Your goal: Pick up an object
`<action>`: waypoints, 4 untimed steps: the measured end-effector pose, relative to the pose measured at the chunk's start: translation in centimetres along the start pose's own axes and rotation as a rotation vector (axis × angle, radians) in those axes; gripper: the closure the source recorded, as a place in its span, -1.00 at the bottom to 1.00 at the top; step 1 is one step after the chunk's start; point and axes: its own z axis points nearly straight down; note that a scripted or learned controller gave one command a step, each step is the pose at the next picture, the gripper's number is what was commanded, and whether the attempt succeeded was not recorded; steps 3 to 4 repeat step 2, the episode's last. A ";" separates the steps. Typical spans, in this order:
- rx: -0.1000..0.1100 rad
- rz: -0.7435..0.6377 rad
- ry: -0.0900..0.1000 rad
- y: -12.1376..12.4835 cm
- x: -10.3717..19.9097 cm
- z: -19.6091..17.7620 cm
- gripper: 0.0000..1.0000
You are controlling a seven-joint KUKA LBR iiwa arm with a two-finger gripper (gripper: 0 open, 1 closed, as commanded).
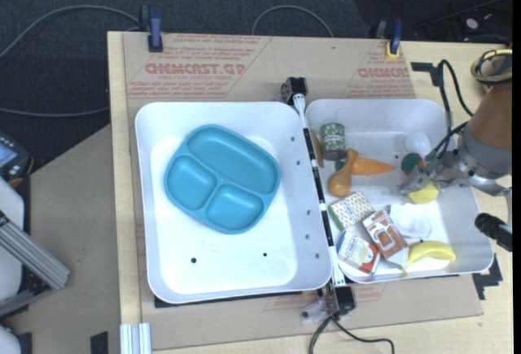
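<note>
Gripper (417, 180) low in the right bin (383, 110), finger state indiscernible, with a small yellow object (424, 194) just beneath the fingertips, probably light, smooth and best pinched across its middle

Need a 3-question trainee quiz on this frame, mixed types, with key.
1. True or false: the blue divided plate lies in the right bin.
2. The banana lies in the right bin's: A) near right corner B) far left corner C) middle
3. Fill in: the gripper sits beside a small ___ object.

Key: 1 false, it lies in the left bin; 2 A; 3 yellow.
</note>
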 end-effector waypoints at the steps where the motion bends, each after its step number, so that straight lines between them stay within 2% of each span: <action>1: 0.001 0.005 -0.005 8.4 9.8 0.7 1.00; 2: 0.002 -0.002 0.003 -0.8 14.6 -9.5 1.00; 4: 0.002 -0.002 0.003 -0.8 14.6 -9.5 1.00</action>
